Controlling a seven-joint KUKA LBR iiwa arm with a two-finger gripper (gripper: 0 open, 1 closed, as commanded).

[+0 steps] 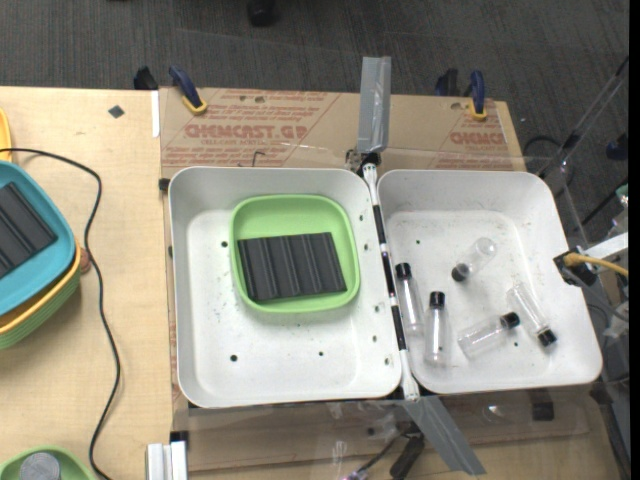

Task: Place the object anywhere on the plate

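Claw state: cannot tell. Left bin (pixel 200 368): green plate (pixel 293 214) bearing dark ridged pad (pixel 293 266). Right bin (pixel 560 363): five clear vials (pixel 487 334). Wooden bench (pixel 60 368), grey carpet (pixel 320 18).

Left bin (pixel 200 298): green plate (pixel 295 255) bearing a dark ribbed mat (pixel 292 266). Right bin (pixel 560 358): clear vials (pixel 484 336) with black caps, scattered, five by count, possibly more.

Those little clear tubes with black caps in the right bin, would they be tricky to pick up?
Probably. The vials are round and lie on their sides, so a nudge would likely roll them. Their clear, smooth walls look slippery, and they seem light. Two lie close together, crowding a grasp.
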